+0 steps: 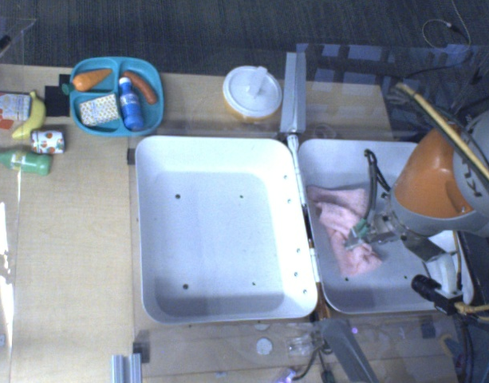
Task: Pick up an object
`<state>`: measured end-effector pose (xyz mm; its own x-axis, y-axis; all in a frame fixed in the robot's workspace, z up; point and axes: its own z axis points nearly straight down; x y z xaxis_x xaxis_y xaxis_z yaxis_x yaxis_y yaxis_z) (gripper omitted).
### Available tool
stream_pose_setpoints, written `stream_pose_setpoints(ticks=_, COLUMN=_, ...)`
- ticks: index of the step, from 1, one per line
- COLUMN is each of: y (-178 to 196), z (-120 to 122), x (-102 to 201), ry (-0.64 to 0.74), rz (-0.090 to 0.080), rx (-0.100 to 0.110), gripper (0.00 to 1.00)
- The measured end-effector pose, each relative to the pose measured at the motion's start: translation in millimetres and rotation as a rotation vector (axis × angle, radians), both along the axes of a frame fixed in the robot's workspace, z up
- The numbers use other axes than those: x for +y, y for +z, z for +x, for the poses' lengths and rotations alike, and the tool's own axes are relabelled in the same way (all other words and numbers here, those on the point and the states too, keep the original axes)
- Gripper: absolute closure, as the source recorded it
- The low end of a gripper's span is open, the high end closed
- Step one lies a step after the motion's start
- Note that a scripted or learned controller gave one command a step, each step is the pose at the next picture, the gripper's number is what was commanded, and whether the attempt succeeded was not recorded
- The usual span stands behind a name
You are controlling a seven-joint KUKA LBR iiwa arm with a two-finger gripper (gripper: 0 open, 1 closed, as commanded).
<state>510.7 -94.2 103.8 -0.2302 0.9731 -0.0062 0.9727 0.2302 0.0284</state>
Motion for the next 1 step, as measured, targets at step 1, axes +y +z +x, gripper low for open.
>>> stream_pose_setpoints(ticks=1, y=81.2, z=87.9, x=36.2, ry=-0.08, rz=0.0, rx=0.025, gripper=1.0)
